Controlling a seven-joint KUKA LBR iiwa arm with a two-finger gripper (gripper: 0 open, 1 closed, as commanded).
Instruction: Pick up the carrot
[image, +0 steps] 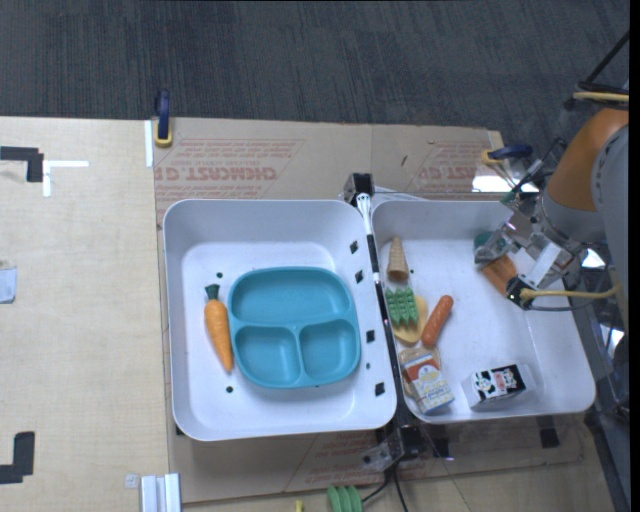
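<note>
Carrot (218, 331): I see it in the left bin (190, 400), lying just left of the blue tray (295, 327).
Gripper (500, 268): I find it over the right bin's (560, 390) upper right edge.
Jaws: I cannot tell how far open; something orange-brown sits at the tip.
Right bin, other: sausage (436, 320), milk carton (497, 384).

An orange toy carrot (218, 331) with a small dark green top lies flat on the floor of the left bin (190, 400), set lengthwise with its leafy end toward the back of the bin and its tapered tip toward the front. It rests in the narrow strip between the bin's left wall and the blue plate (297, 326), just beside the plate's left edge, its tip angled slightly toward the plate. Nothing lies on top of it.
</note>
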